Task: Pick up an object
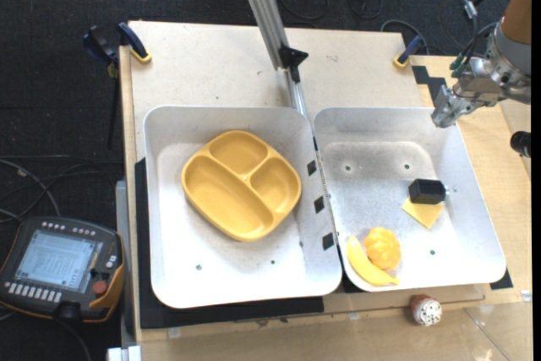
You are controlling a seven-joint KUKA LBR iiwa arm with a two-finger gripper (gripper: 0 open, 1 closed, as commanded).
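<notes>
A: Candidate objects, right bin [473,182]: a black block [427,191] lying on the far edge of a flat yellow wedge [424,213], touching it. Nearer, at the bin's near rim, a banana [365,268] with an orange lump [382,247] resting against it.

B: Long axis of the black block?

A: Runs roughly left-right, slightly tilted. Banana's runs from far-left to near-right along the rim.

B: Claw position?

A: Claw [445,116] hangs over the bin's far right wall, above the rim. Black block lies nearer in the scene and a little left of it, well apart. Banana pair is farther off in the same direction.

B: Claw state?

A: Cannot tell; too small and seen at a slant. Nothing visible held in it.

B: Left bin?

A: Yellow divided tray [243,183] in the left bin [169,148], across the divider, farthest from the claw. Judgement: black block is the closest reach, needing a move toward the near side and down.
</notes>
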